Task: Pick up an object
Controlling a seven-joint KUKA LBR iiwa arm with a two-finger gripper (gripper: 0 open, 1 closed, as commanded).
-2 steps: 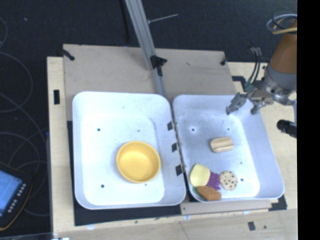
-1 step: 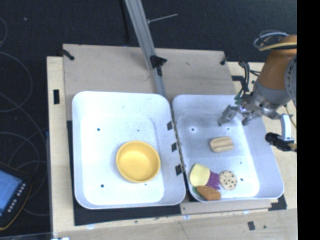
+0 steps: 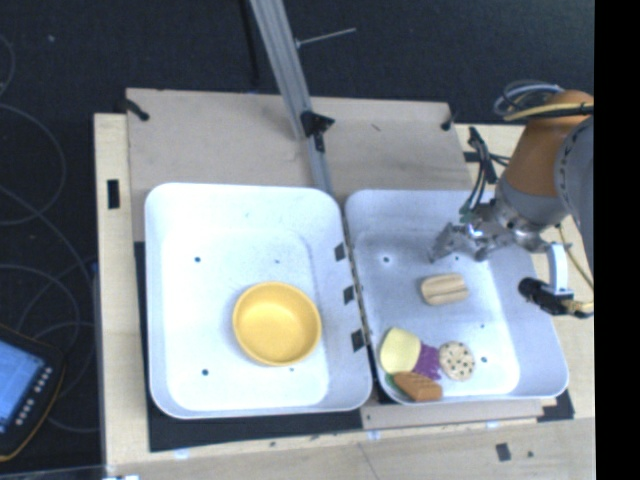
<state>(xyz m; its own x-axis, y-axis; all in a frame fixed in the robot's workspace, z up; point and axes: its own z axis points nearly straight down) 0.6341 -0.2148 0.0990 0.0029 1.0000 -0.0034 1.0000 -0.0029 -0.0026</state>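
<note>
The claw (image 3: 462,240) was seen above the upper part of the right bin (image 3: 530,363), hung from the grey arm (image 3: 545,173) with its orange band, which entered from the right side of the view. Its two fingers (image 3: 443,245) were spread apart, angled down and to the left, and nothing was held between them. A tan, loaf-shaped block (image 3: 443,289) was noted just below the claw, lying flat on the bin floor, near but clear of the fingertips. Further below the claw, at the lower edge of the same bin, a cluster of small items was recorded: a pale yellow piece (image 3: 399,349), a purple piece (image 3: 430,361), a round speckled biscuit-like disc (image 3: 457,360) and an orange-brown piece (image 3: 418,388), all close together and some touching; their exact nature could not be told. Well to the left of the claw and lower, a yellow bowl (image 3: 276,322) was seen upright in the left bin (image 3: 180,218). Both bins were set side by side on the counter (image 3: 220,133). A grey metal rail (image 3: 285,53) was observed slanting down from the top of the view, up and to the left of the claw, ending between the bins.
</note>
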